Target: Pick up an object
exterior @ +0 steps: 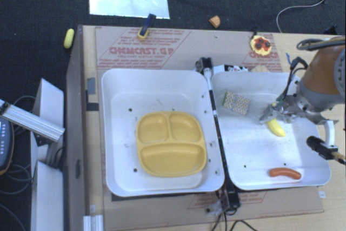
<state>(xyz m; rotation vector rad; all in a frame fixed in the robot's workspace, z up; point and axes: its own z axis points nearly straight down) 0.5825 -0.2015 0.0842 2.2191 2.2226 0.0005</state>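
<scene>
Banana (277,127) just under hand (274,114)

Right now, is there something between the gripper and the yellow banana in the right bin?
Nothing visible is between them. The gripper is directly above the banana in the right bin, at its upper end. The patterned sponge lies to the left and the sausage nearer the front edge, both apart from it.

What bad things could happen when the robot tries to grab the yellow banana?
The gripper sits right at the banana, which looks small and rounded, so it could roll or slip away. The banana lies near the middle of the right bin, close to the sponge and hot dog, so a nudge might push it toward them.
</scene>
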